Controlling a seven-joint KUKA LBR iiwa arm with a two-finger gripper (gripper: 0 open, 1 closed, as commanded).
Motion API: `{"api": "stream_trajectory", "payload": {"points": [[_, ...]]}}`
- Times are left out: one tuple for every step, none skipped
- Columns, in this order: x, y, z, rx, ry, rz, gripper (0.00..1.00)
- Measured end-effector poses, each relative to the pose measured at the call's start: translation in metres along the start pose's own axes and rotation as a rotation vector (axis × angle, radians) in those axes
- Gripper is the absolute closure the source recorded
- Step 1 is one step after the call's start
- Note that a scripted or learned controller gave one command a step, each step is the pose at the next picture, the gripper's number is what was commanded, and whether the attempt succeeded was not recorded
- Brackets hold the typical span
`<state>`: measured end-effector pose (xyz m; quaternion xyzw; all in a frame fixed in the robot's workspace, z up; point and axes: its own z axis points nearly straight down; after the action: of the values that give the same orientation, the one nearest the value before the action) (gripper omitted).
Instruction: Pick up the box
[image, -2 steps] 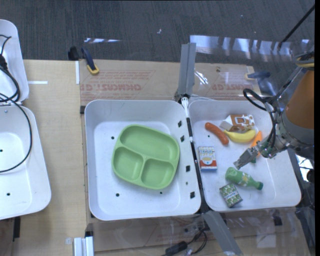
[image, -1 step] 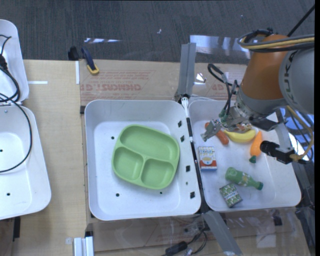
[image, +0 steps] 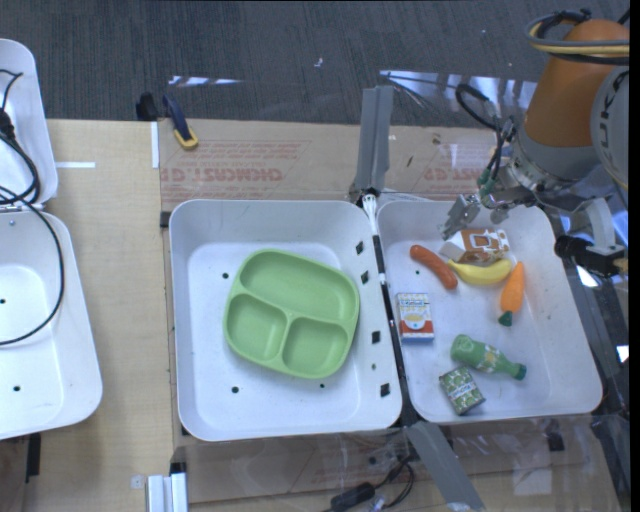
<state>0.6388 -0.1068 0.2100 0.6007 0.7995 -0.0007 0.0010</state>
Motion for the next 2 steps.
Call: {"api": "stream_trajectory", "payload": {"points": [[-0.002, -0.076, 0.119, 0.001, 0.003, -0.132, 0.00], [0.023, -0.011, 0.018, -0.001, 0.000, -0.078, 0.00]]}}
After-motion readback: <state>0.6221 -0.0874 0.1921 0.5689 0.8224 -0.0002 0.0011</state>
